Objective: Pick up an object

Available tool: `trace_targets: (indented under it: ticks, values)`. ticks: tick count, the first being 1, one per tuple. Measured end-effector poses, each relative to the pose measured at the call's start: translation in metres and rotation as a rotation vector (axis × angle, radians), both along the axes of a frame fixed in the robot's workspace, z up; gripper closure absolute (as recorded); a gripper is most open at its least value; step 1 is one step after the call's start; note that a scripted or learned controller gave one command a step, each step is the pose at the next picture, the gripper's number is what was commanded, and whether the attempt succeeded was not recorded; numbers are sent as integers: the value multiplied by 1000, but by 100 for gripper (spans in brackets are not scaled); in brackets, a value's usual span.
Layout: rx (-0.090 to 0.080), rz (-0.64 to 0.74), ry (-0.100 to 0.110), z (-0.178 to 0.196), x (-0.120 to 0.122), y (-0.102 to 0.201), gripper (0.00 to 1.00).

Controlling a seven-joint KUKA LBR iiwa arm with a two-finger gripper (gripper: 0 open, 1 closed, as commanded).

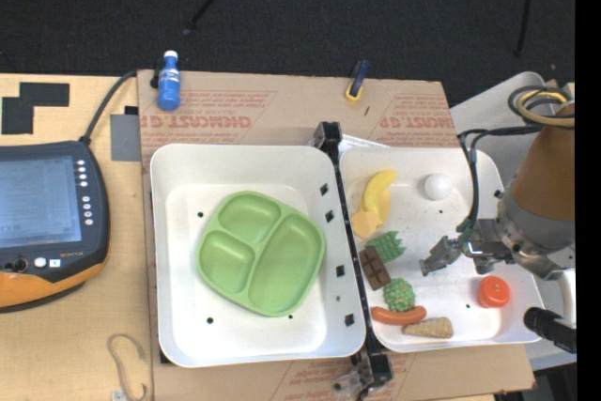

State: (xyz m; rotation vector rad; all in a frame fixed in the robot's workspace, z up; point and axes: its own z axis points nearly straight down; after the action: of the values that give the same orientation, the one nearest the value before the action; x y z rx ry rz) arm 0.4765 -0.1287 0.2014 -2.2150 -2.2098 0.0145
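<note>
Nearest the camera, at the front edge of the right bin (488, 172), lies a tan cone-shaped toy (429, 328), touching a red sausage (398, 316) just behind it. Behind the sausage sits a green broccoli piece (399, 293), then a brown chocolate bar (374, 267) and a second leafy green piece (387, 246) beside it. A yellow banana (378, 191) lies further back along the bin's left side, with a smaller yellow piece (364, 223) touching its lower end. A white ball (437, 186) rests near the rear of this bin, well apart from the banana. A red-orange tomato-like toy (494, 292) sits at the right front of the bin. The claw (441, 254) hangs over the bin's middle, between the leafy piece and the tomato-like toy; its dark fingers appear spread apart, with nothing visible between them. The arm (549, 178) enters from the right. The left bin (178, 174) holds a green divided plate (261, 251) with three compartments. On the cardboard-covered worktop (282, 108) behind the bins stand a blue bottle (168, 81) and a yellow-and-blue clamp (356, 82). A control tablet (47, 221) lies at the left.
</note>
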Motion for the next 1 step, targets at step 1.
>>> trace_targets:
  ticks: [1]
  values:
    - [-2, 3, -14, 6, 3, 0, 0]
